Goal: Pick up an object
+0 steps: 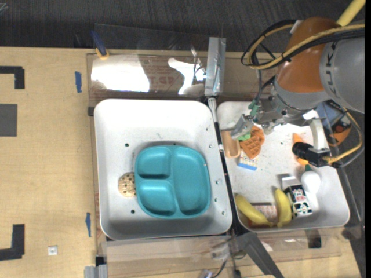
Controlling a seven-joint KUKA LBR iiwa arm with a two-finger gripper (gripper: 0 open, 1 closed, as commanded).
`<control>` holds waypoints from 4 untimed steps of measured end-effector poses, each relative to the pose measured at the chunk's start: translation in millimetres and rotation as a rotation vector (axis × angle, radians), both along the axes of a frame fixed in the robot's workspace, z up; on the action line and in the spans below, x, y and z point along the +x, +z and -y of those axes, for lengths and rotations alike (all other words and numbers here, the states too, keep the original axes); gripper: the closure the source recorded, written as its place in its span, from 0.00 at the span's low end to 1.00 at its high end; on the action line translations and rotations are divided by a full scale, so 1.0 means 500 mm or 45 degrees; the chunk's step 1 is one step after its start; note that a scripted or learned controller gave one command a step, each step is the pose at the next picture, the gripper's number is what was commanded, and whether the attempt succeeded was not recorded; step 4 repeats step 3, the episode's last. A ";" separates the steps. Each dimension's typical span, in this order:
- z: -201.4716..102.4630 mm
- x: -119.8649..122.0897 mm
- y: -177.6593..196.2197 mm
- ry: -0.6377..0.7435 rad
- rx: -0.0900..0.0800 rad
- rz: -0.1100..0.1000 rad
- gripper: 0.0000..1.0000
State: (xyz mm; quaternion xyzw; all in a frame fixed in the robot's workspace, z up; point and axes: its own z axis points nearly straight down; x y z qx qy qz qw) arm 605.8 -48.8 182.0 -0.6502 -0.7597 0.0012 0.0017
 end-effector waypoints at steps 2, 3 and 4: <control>0.085 -0.026 -0.155 -0.038 -0.001 0.008 1.00; -0.067 0.084 0.007 -0.102 0.002 0.011 1.00; -0.067 0.084 0.007 -0.102 0.002 0.011 1.00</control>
